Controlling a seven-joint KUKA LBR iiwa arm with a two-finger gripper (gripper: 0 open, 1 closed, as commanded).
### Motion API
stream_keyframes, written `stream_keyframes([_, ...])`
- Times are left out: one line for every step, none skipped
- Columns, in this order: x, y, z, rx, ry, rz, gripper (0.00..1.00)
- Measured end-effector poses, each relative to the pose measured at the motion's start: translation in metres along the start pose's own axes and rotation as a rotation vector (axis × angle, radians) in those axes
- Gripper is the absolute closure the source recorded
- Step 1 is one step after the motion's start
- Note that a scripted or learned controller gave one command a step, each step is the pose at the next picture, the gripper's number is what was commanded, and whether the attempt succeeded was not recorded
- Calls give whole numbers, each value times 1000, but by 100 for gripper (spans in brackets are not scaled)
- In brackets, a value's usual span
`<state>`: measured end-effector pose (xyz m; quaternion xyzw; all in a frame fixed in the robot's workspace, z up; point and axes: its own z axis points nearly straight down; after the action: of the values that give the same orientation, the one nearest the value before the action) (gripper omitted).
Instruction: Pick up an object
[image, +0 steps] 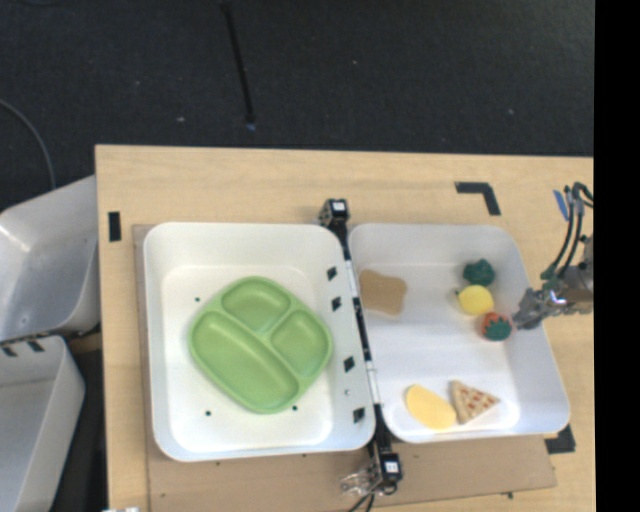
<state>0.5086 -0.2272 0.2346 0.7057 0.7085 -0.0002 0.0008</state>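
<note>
The right bin (440, 360) holds several toy foods. A tan bread slice (382, 292) lies near its left wall. A green broccoli piece (479, 271), a yellow lemon (475, 299) and a small red fruit (495, 325) cluster at its right side. A yellow oval piece (429, 407) and a pizza wedge (471, 401) lie near its front wall. My gripper (530, 308) reaches in over the bin's right rim, just right of the red fruit and close to it. I see nothing held in it.
The left bin (170, 410) carries a green divided plate (260, 343). A hinge strip with black clips (352, 320) runs between the bins. Cables (572, 215) hang at the far right. A white housing (45, 270) sits left of the bench.
</note>
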Motion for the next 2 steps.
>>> stream_keyframes([54, 14, 10, 3, 3, -4, 100])
stream_keyframes([100, 12, 11, 5, 3, -3, 100])
